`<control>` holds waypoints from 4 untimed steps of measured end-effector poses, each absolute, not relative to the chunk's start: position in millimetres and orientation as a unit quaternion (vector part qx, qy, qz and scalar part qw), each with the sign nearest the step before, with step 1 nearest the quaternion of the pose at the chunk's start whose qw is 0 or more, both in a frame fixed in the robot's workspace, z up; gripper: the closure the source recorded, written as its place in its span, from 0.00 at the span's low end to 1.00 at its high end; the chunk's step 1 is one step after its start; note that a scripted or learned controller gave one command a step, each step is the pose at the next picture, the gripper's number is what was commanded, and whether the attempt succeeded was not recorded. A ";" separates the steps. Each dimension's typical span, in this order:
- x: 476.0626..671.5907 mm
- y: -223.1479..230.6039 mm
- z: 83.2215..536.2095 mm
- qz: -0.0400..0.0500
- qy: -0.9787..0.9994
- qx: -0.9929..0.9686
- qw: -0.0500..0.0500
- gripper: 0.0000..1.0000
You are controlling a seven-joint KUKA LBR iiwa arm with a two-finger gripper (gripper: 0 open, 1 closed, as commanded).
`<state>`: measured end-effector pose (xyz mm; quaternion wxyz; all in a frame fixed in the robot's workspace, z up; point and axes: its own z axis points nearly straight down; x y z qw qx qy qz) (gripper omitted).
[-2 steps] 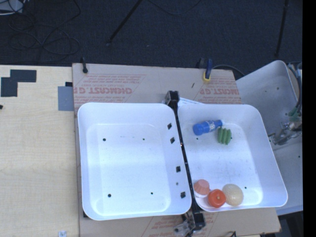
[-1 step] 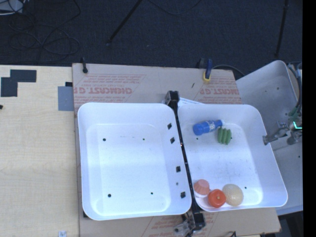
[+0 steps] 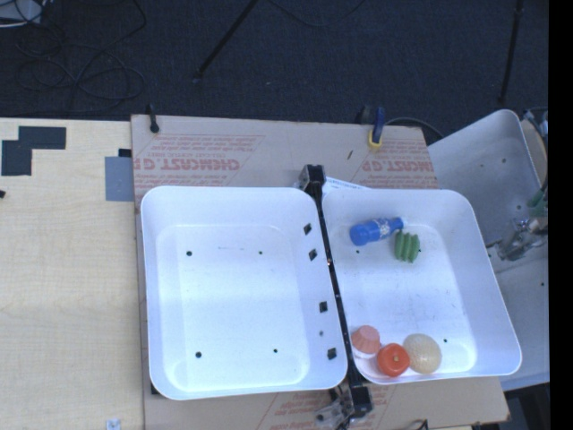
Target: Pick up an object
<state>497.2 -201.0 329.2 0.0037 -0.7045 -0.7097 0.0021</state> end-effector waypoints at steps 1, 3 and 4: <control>497.1 -201.0 328.8 0.002 -0.710 -0.705 0.004 0.00; 497.4 -201.3 338.0 0.003 -0.711 -0.703 0.005 0.00; 497.6 -201.6 347.7 0.003 -0.713 -0.701 0.005 1.00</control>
